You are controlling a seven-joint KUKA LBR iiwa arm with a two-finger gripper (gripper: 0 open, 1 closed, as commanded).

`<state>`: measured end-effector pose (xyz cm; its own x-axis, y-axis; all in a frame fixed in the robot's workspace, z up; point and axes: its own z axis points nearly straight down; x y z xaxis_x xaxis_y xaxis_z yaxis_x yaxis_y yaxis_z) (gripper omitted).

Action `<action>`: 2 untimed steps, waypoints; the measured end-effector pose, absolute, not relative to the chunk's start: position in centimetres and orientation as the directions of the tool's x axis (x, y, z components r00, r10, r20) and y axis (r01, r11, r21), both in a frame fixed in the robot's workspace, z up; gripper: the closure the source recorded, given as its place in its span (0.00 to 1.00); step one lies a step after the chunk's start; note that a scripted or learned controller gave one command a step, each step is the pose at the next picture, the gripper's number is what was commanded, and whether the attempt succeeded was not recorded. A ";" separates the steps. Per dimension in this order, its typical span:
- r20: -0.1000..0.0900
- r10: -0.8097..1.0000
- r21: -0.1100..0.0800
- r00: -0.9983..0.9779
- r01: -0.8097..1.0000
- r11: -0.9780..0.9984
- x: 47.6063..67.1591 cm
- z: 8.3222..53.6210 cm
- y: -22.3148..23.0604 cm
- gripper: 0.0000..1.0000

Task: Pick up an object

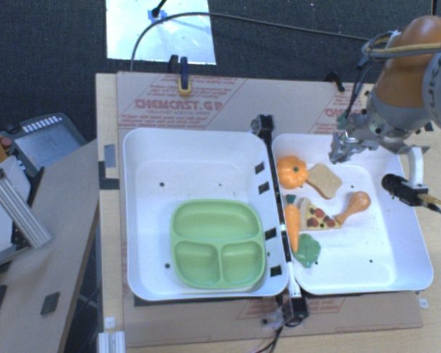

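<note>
The right bin (397, 271) holds toy food: an orange pumpkin (292, 171), a slice of bread (323, 180), a chicken drumstick (352, 205), a pizza slice (318, 217), a carrot (292, 225) and a green broccoli piece (306, 249). My gripper (341, 150) hangs over the bin's back edge, just above and right of the bread slice. Nothing shows between its fingers. The fingers look close together, but the view is too small to settle it.
The left bin (154, 160) holds a green divided plate (217, 243). A black clip row (273, 197) runs between the bins. A black cable connector (401, 189) sticks in over the right bin's right side. A yellow clamp (184, 76) sits at the bench's back edge.
</note>
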<state>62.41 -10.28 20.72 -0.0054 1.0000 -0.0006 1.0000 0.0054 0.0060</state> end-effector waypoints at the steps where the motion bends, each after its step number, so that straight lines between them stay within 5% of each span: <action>1: 0.000 1.000 0.004 -0.006 1.000 0.006 62.5 21.6 -10.3 1.00; 2: 0.002 1.000 0.000 -0.009 1.000 0.009 60.7 21.0 -4.6 1.00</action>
<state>60.66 -4.64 20.97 -0.0091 1.0000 0.0017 1.0000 0.0091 -0.0002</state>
